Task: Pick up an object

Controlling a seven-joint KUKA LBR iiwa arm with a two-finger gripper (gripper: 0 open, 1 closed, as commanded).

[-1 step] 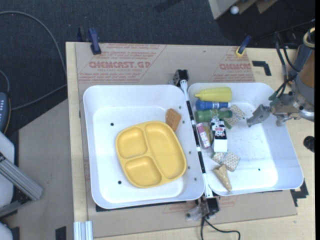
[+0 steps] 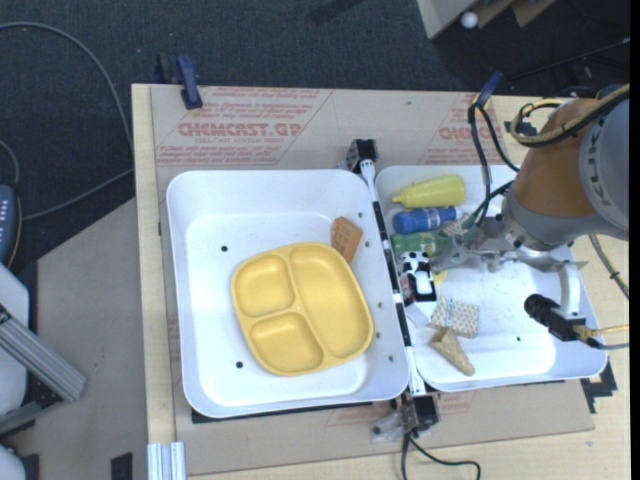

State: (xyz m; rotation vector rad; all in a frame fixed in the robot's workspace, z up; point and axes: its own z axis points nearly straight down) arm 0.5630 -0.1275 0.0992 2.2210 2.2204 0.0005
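The right bin point(image 2: 500, 363) holds a yellow bottle point(image 2: 432, 190) and a blue bottle point(image 2: 424, 219) lying at its far side. A green item point(image 2: 418, 244) lies just below them, and a black-and-white toy point(image 2: 417, 271) sits by the left wall. A pale checkered square point(image 2: 456, 316) and a tan cone point(image 2: 452, 349) lie near the front. My gripper point(image 2: 458, 249) hangs low over the bin's upper middle, right beside the green item and the blue bottle. Nothing shows plainly in its grasp.
The left bin point(image 2: 200, 268) carries a yellow divided plate point(image 2: 300, 308) and a small brown waffle piece point(image 2: 346, 236) at the plate's upper right. The divider between the bins runs just left of the toy. The arm's grey and orange body point(image 2: 560, 183) covers the right bin's far right corner.
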